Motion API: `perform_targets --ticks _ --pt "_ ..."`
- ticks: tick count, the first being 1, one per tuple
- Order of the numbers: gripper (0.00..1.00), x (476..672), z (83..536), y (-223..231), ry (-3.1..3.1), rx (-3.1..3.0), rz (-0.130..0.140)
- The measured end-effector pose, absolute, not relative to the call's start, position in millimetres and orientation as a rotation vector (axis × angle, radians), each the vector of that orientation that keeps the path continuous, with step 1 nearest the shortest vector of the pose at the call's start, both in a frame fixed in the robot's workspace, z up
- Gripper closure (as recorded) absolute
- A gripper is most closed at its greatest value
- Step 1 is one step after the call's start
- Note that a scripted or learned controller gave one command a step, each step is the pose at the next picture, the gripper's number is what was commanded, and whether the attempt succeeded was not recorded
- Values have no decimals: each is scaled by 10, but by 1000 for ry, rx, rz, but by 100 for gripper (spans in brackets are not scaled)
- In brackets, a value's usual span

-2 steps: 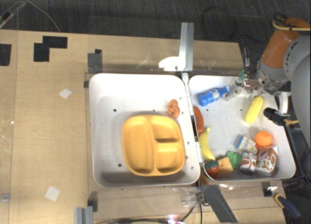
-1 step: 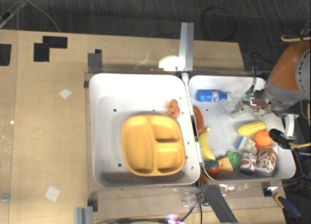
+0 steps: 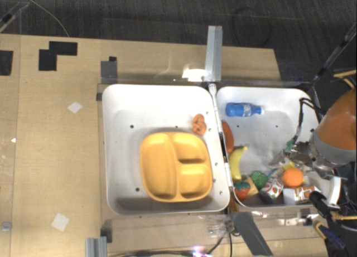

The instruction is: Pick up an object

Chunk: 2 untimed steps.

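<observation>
Camera view, nearest edge first: right bin [image 3: 262,97], near corner, crowded with small things. Orange ball [image 3: 293,177] among them, touching a white can [image 3: 295,194] just nearer and a red-and-white packet [image 3: 271,188] to its left. Green toy [image 3: 258,179] further left, beside a red piece [image 3: 242,190] against the dividing wall. Yellow banana [image 3: 237,161] a little farther back, upright along that wall, with a red-orange item [image 3: 227,135] beyond it. Blue bottle [image 3: 243,109] lying on its side near the far wall, well apart from the cluster.

Gripper [image 3: 294,151] down over the right bin's right side, just above and beside the orange ball, under the grey wrist and orange band of the arm [image 3: 339,127]. Jaw state: cannot tell, tips lost among cables and clutter; nothing visibly between them.

Left bin [image 3: 120,105]: yellow divided tray [image 3: 175,165] toward the near side, small orange figure [image 3: 198,123] farther back beside the dividing wall.
</observation>
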<state>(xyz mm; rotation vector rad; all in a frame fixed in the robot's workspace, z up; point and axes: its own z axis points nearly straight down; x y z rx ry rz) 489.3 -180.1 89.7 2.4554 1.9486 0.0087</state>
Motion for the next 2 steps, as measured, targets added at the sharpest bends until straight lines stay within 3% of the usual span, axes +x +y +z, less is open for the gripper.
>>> perform_targets --ticks 1,2 --pt "100 4930 1020 -1818 1942 2444 16" --pt "100 4882 1182 -1679 2037 2388 5"
